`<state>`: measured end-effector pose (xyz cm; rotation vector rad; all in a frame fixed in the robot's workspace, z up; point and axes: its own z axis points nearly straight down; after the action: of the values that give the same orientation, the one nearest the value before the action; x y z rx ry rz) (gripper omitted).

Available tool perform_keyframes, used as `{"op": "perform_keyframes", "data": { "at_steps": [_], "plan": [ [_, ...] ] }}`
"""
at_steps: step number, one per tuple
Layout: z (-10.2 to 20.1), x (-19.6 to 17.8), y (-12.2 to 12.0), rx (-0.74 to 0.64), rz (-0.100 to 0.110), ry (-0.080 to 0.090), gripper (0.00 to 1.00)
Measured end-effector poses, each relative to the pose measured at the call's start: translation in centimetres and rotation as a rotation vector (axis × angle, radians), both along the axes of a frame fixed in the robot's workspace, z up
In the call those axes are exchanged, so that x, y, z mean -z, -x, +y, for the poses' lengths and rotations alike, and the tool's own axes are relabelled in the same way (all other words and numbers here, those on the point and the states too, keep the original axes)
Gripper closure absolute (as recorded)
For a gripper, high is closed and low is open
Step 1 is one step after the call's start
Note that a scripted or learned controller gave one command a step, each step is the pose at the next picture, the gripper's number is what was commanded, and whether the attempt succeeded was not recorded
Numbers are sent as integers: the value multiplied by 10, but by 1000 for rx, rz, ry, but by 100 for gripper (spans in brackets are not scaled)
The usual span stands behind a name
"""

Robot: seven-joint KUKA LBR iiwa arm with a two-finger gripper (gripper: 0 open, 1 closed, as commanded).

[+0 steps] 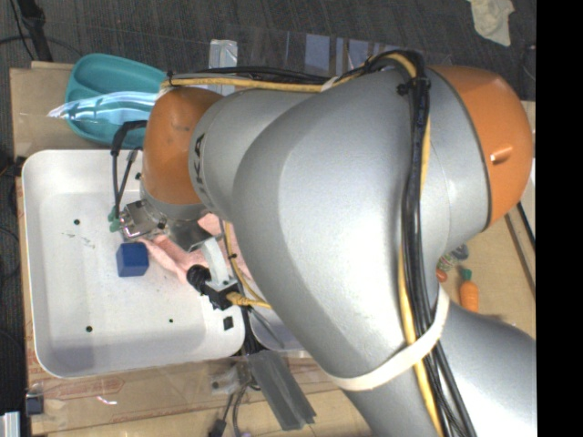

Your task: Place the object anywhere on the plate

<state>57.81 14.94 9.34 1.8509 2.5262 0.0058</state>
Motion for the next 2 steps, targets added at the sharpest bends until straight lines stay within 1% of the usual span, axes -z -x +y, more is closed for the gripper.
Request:
{"op": "perform_keyframes", "data": {
  "at_steps": [1,2],
  "plan": [
    [-35,-60,-41,-148,11,-2,100],
    [24,-66,-26,-440,12,0,100]
  ]
}}
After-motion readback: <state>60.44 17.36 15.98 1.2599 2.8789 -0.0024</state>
